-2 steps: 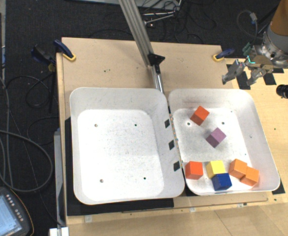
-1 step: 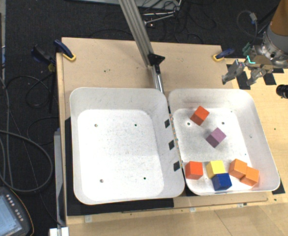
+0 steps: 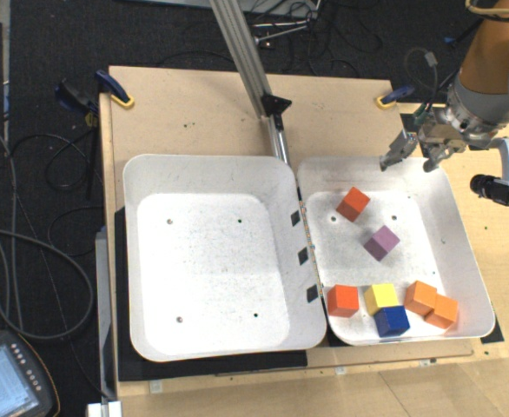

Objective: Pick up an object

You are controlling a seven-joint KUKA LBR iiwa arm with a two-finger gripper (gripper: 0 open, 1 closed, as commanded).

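Orange cube (image 3: 353,204) below open tool (image 3: 410,158)

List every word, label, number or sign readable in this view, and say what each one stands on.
None can be read.
Handheld screen, bottom left corner: it shows pale lines, too small and blurred to read.
Blocks in the right bin and the left bin: no print visible.

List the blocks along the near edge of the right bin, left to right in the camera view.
Orange-red cube → yellow cube → blue cube → two orange blocks touching each other at the right end.
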